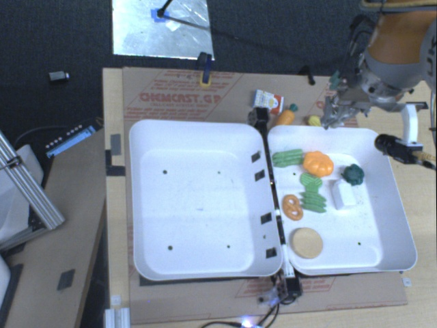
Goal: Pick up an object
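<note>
The right bin (382,244) holds several toy foods: a green pod (287,157), an orange pumpkin-like piece (318,163), a dark green broccoli (353,174), a white block (345,195), green bean pieces (314,201), an orange pretzel (292,207) and a tan round biscuit (306,242). My gripper (332,117) hangs over the far rim of that bin, up and to the right of the pumpkin piece and clear of all the objects. Nothing shows in its grasp.
The left bin (198,197) lies beside the right one, across a black hinged divider (270,183). Behind the bins on the cardboard sit a small carton (268,101), a carrot (285,117) and a yellow piece (313,121). A black fixture (396,147) juts in at the right rim.
</note>
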Action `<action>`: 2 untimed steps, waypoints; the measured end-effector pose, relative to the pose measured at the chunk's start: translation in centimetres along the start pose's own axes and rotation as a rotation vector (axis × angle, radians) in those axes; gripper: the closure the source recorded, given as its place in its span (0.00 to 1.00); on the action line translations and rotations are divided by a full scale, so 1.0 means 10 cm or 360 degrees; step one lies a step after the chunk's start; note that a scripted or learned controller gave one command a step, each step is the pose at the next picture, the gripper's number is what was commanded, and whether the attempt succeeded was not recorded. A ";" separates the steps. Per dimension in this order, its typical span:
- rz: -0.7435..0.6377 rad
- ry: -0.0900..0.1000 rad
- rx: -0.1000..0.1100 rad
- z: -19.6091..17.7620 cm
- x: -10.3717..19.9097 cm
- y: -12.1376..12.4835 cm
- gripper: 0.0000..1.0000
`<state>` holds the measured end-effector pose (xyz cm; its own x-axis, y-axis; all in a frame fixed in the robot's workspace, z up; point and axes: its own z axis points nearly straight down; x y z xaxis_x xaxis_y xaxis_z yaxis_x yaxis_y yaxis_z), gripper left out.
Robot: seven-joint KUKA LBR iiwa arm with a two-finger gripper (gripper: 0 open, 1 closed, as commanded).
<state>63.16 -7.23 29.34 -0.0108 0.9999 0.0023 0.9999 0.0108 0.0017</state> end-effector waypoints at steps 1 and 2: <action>0.0005 0.0002 0.0022 0.95 0.57 -0.78 1.00; 0.0001 -0.0003 -0.0019 1.08 1.13 0.44 1.00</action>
<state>67.41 4.18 18.61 -0.0104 0.9999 0.0005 0.9999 0.0104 0.0136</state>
